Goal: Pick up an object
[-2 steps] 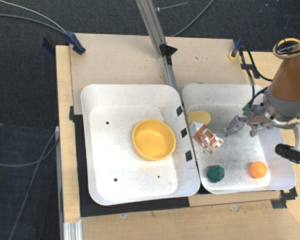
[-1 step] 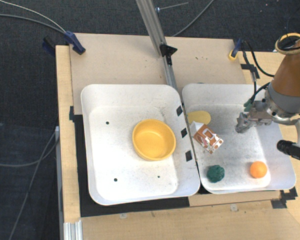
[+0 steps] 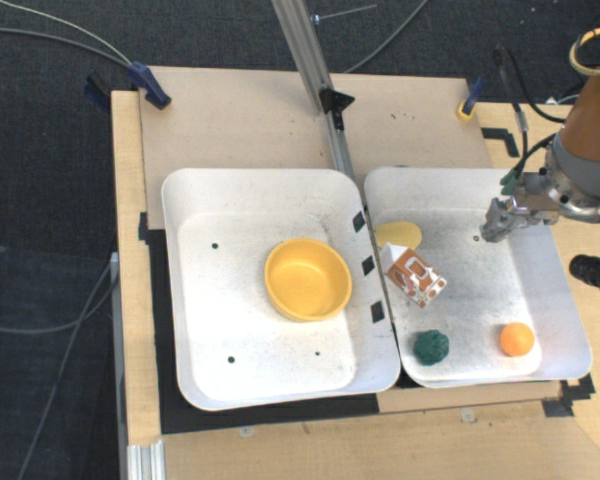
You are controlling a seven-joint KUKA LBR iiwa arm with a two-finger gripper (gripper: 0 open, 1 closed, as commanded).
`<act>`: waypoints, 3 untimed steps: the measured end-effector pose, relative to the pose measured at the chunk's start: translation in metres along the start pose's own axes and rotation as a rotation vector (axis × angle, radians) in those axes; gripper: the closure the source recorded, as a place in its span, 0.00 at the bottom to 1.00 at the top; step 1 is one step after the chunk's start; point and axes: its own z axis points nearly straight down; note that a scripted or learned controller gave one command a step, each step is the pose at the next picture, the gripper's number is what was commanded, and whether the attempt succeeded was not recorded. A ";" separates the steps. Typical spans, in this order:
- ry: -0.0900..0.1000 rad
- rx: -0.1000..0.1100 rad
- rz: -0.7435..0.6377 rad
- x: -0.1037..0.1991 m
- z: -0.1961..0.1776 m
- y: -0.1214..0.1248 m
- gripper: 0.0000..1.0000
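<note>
Where the right bin (image 3: 570,298) nears the desk's (image 3: 240,118) front edge lie a green ball (image 3: 431,346) and an orange ball (image 3: 517,339); farther back, a red-and-white carton (image 3: 416,275) and a yellow lid (image 3: 398,235). A yellow bowl (image 3: 308,279) sits in the left bin (image 3: 195,268). The gripper (image 3: 495,225) hovers above the right bin's far side; whether the jaws are released or clenched cannot be told.

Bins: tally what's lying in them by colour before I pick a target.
Yellow: 2, the bowl in the left bin and a flat yellow piece in the right bin
Orange: 1, ball
Dark green: 1, ball
Red-and-white: 1, carton
Total: 5
</note>
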 end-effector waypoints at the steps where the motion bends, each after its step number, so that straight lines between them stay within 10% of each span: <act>1: 0.000 0.002 0.001 -0.003 -0.046 0.004 1.00; 3: 0.001 0.007 -0.004 0.050 -0.058 0.036 1.00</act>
